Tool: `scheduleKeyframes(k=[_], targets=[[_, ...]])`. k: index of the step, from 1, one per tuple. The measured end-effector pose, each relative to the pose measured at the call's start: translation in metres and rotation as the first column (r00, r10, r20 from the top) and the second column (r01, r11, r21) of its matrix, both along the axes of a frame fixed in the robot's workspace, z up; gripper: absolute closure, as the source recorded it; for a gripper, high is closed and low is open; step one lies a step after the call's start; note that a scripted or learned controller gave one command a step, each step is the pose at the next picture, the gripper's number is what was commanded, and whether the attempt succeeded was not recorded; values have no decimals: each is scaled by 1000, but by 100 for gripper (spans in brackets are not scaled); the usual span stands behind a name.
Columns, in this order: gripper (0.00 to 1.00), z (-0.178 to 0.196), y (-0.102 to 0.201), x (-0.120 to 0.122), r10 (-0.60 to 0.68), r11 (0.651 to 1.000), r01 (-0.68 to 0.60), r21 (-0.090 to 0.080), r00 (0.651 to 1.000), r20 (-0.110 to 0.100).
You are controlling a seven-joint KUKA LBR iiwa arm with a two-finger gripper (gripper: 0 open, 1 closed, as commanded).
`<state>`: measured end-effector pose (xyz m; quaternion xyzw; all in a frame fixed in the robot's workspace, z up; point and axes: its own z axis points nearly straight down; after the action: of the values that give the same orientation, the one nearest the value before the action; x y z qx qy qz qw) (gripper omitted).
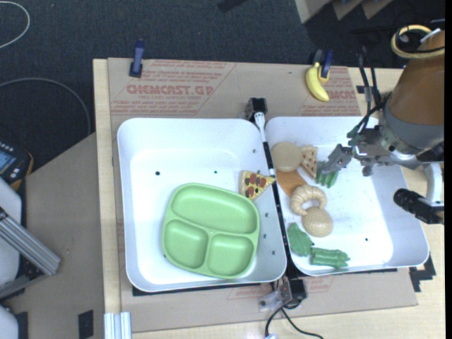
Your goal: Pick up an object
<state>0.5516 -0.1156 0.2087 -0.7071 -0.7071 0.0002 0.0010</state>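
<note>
My gripper (pixel 330 167) hangs over the left part of the right bin (pixel 395 224), reaching in from the right. A small green toy piece (pixel 326 179) lies right at its tip, touching or just below it. Close by to the left are a round tan bread (pixel 286 155), a cracker-like wedge (pixel 308 161) and an orange piece (pixel 288 181). Below these sit a twisted pastry (pixel 308 198), a pale bun (pixel 318 223) and green vegetables (pixel 321 254).
The left bin (pixel 141 154) holds a green divided plate (pixel 210 229) and a pizza slice (pixel 255 183) near the divider. A yellow banana (pixel 317 83) and blue clamps (pixel 137 57) sit on the board behind the bins. The arm's body (pixel 417 111) covers the right bin's far right corner.
</note>
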Motion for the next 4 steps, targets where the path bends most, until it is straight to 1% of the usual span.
scheduleKeyframes(k=[1,2,3,4], targets=[[0,-130,2,39,1,1000,-1,1,1000,0],[0,-122,-58,-3,-4,1000,4,0,1000,2],[0,-19,38,-28,7,1000,-7,1,1000,7],[0,-24,75,-75,2,1000,-2,2,1000,-4]])
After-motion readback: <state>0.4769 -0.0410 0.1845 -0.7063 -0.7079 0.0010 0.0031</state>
